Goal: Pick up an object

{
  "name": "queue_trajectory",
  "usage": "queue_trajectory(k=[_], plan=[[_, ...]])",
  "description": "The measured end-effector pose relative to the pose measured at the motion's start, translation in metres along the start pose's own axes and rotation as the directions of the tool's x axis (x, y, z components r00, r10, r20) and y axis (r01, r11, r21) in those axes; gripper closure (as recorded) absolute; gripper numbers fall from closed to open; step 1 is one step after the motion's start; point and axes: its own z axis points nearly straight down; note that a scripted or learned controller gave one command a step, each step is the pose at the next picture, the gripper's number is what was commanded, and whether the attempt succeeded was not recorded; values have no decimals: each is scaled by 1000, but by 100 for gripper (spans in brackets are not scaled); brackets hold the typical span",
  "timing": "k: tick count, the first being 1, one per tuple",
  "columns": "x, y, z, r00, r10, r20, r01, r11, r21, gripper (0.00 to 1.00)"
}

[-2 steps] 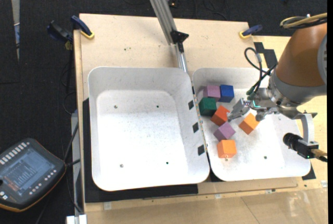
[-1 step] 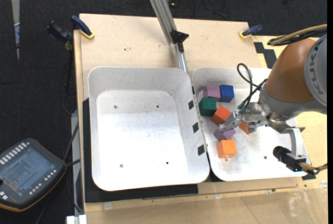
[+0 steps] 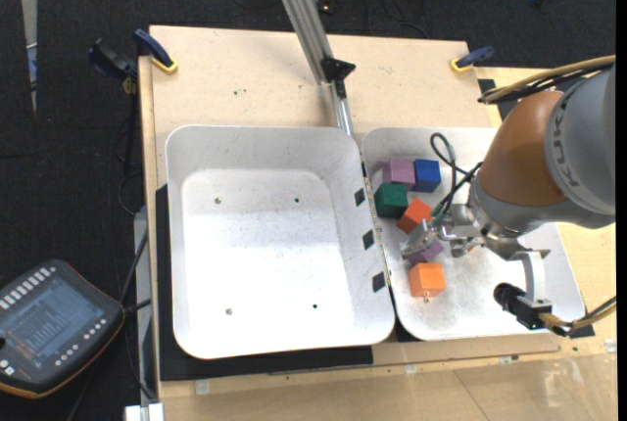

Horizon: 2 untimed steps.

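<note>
Gripper (image 3: 428,241) over the right bin (image 3: 470,321), above a purple block (image 3: 427,254). Jaw state cannot be told. Orange cube (image 3: 427,279) lies nearer the bin's front edge.

Two bins sit side by side on my bench (image 3: 255,81). The left bin (image 3: 196,243) lies apart from the blocks, which are clustered in the right bin (image 3: 470,326) near its left wall. My gripper (image 3: 438,240) hangs over that cluster, one block (image 3: 427,280) just in front of it, the others (image 3: 409,186) behind.
</note>
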Motion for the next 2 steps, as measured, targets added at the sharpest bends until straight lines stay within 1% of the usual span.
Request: queue_trajectory(k=[1,2], plan=[[1,2,10,1000,0,-1,0,1000,-10,0],[1,3,0,1000,-1,-1,1,1000,-12,100]])
